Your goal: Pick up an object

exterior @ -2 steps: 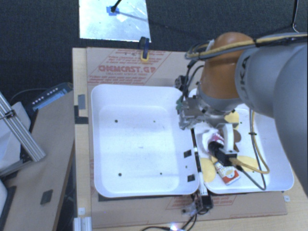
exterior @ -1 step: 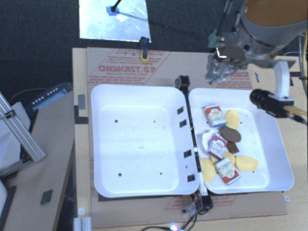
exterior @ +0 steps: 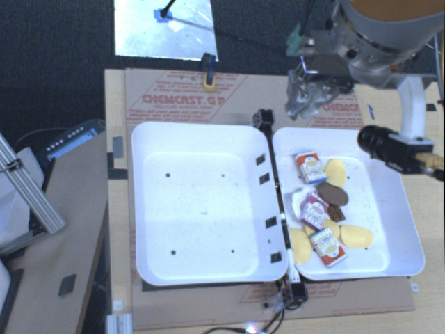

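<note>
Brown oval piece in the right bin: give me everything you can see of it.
The brown oval piece is dark, matte and smooth-looking, rounded and flattish, perhaps plastic toy food. It lies flat in the right bin, in the middle of the cluster. Its far end meets a yellow piece, its left edge lies against a red-and-white packet, and a smaller darker brown bit sits at its near end. Whether it overlaps them is unclear.

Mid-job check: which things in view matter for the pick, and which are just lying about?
For the job:
gripper
right white bin, and in it:
small red-and-white cartons
yellow rounded lumps
brown oval piece

Lying about:
left white bin
shiny metal plate
yellow clip
printed brown cardboard sheet
</note>
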You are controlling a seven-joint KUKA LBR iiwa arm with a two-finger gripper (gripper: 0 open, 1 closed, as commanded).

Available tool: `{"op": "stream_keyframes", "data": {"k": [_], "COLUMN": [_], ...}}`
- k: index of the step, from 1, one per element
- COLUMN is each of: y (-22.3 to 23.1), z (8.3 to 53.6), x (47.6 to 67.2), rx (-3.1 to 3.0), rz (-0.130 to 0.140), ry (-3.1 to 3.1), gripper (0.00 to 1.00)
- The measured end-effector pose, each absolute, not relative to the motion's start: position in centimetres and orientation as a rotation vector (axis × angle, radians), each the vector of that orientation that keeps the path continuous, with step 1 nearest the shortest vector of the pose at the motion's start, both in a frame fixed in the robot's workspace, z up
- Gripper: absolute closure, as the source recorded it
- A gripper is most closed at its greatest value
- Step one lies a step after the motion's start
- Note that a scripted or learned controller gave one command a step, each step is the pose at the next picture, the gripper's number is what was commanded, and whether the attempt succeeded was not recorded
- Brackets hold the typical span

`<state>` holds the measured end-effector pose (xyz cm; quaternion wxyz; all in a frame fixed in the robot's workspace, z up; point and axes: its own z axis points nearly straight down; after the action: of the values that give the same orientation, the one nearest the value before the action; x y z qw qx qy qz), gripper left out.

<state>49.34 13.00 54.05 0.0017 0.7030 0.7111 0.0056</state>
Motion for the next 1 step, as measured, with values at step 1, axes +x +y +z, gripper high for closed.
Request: {"op": "stream_keyframes", "data": {"k": [1], "y": [19.07], "z": [42.81], "x": [52.17], "rx": [2.214], "rz": [-0.010], "ry": [2.234], "gripper": [1.00]}}
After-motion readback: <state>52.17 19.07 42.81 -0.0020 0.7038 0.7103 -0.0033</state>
